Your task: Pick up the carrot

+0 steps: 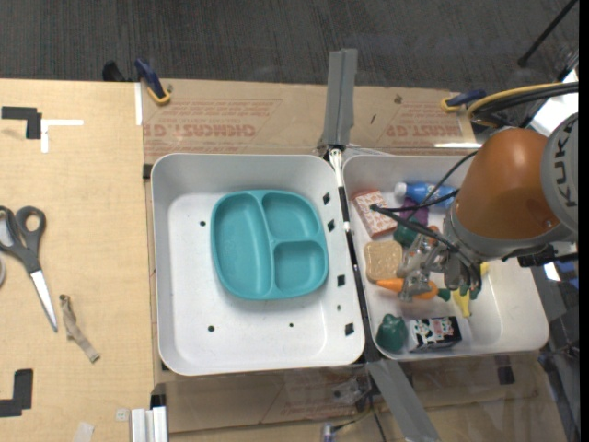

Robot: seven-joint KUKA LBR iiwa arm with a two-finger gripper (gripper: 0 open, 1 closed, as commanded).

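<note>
A grey KUKA arm with an orange band reaches in from the right of the frame over the right-hand shallow white plastic bin, beside the left-hand white bin that bears a teal three-compartment plastic plate at centre frame. The two-finger metal gripper hangs low at centre right, directly over the small orange carrot, which lies in the right bin just below a tan slice of toy bread and above a dark green rounded toy and a small black-and-white box; whether the claw is wide, narrow or closed on anything cannot be told through the cables. The step in hand appears to be the descent or grasp; the next move calls for closing squarely on the carrot without catching the bread
</note>
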